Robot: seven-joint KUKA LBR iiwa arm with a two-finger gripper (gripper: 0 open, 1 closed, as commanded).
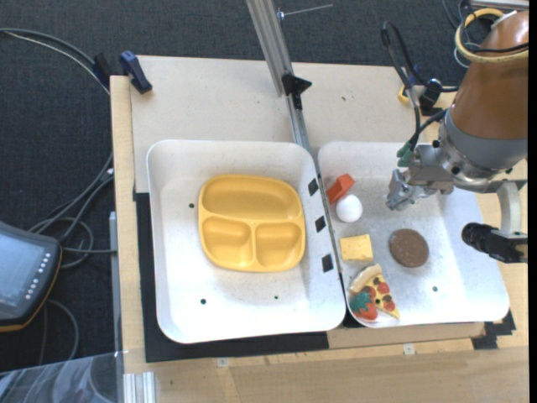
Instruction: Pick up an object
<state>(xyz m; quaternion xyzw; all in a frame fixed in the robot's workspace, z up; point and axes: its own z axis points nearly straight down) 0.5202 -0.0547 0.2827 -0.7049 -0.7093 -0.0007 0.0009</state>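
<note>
Objects for picking all lie in the right bin (470, 309): a brown round patty (409, 248), a yellow cheese-like square (356, 247), a white egg (348, 209) touching a small red piece (339, 187), and a pizza slice toy (373, 294) near the bin's six o'clock edge. None of them is lifted, so the task looks barely begun; the whole grasp, close and lift are left to do.

The gripper (403, 193) hangs over the right bin, at about twelve o'clock from the patty and three o'clock from the egg, apart from both. How far its jaws stand open I cannot tell from this slant (the metal parts blur together), and nothing shows between them, so I judge it carries nothing.

The patty seems the nearest candidate, lying flat just below the gripper with bare bin floor around it. The egg and red piece crowd each other against the bin's nine o'clock wall, which would likely hamper a grasp there. The cheese square and pizza slice sit near each other too.

In the left bin (168, 225) rests a yellow divided tray (250, 222), well apart from the action. A metal post (270, 32) rises at twelve o'clock between the bins, clear of the arm.
</note>
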